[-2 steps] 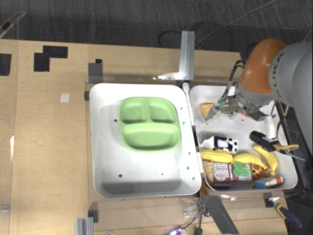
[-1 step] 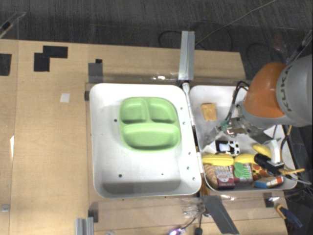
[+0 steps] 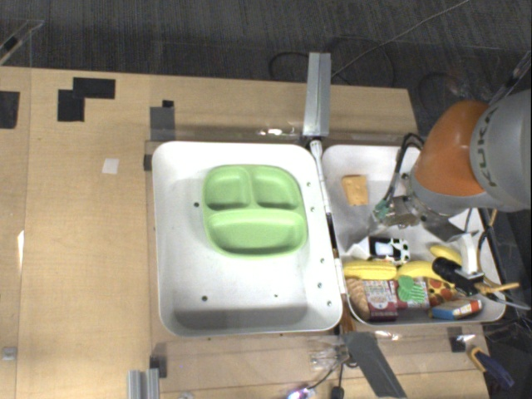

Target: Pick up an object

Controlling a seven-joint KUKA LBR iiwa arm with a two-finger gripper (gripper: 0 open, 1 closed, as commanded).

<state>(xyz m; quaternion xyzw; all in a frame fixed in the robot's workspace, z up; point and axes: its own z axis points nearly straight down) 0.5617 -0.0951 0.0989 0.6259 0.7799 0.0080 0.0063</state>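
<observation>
A pale wooden worktop (image 3: 83, 248) carries two shallow white bins side by side. The left bin (image 3: 179, 293) holds one thing, a green divided plate (image 3: 253, 208) lying flat near its middle, with two small wells at the far side and one long well at the near side. The right bin (image 3: 370, 158) is narrower in view and crowded along its near end.

The grey arm (image 3: 486, 152), with its orange band, reaches in from the right and hangs over the right bin's middle. Its claw (image 3: 389, 213) sits low above the bin floor, between the objects; whether it is released or clenched cannot be told, and nothing is seen held in it.

The objects to pick all lie in the right bin. A red-and-white packet (image 3: 378, 298) lies at the near wall, beside a small green piece (image 3: 411, 290). A yellow banana (image 3: 370, 269) lies just beyond the packet. A tan square biscuit (image 3: 355, 189) lies alone towards the far end, left of the claw. A small black-and-white object (image 3: 389, 248) lies just beside the claw on its near side. A red and orange pen-like thing (image 3: 459, 309) lies in the near right corner.
</observation>
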